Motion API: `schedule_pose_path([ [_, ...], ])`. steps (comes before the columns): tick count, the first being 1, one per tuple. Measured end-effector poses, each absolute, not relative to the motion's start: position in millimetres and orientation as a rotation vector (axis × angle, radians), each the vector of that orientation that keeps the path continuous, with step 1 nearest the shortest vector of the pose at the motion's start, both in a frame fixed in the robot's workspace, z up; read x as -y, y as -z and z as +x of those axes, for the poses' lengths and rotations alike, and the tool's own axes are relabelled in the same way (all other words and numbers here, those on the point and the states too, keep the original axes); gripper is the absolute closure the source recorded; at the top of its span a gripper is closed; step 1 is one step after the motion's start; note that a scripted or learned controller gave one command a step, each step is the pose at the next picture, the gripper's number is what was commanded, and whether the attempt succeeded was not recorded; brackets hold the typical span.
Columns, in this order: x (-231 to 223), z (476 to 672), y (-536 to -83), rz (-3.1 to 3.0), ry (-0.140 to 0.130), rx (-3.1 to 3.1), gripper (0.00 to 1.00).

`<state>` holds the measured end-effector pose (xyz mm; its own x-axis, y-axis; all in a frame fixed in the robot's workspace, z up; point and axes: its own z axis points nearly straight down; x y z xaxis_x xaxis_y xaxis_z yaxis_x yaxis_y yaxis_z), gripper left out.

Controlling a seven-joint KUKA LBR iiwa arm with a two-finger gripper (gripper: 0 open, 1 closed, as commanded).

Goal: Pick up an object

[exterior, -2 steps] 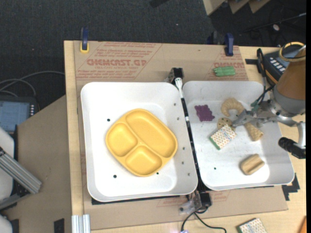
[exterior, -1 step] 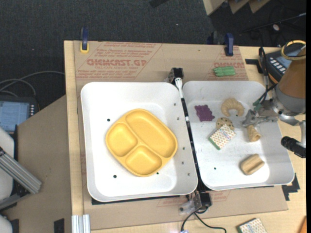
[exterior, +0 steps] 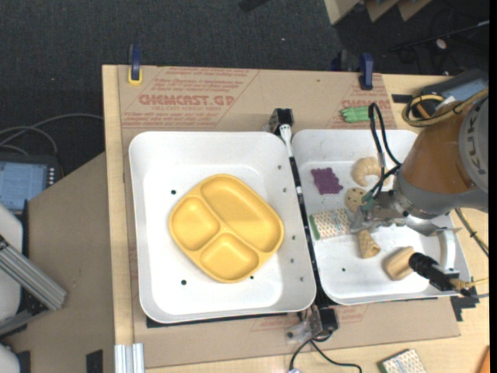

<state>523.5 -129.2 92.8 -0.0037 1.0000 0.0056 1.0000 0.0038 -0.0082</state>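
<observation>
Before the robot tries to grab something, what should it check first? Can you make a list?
1. Are there things to grab in the right bin? Ok: a purple piece, a patterned card and a tan block lie there.
2. Is the gripper over that bin? Ok: it sits among the small things.
3. Is it holding something already? Cannot tell: the arm hides the tip.
4. Is one thing easy to single out? Not ok: several crowd close around the gripper.
5. Is the yellow tray out of the way? Ok: it rests in the left bin.
</observation>
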Motion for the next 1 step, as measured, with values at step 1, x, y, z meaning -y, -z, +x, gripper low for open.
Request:
schedule_pose_path([
  [1,36.6,560.7,-189.6,-2.218,0.01,2.233,1.0],
])
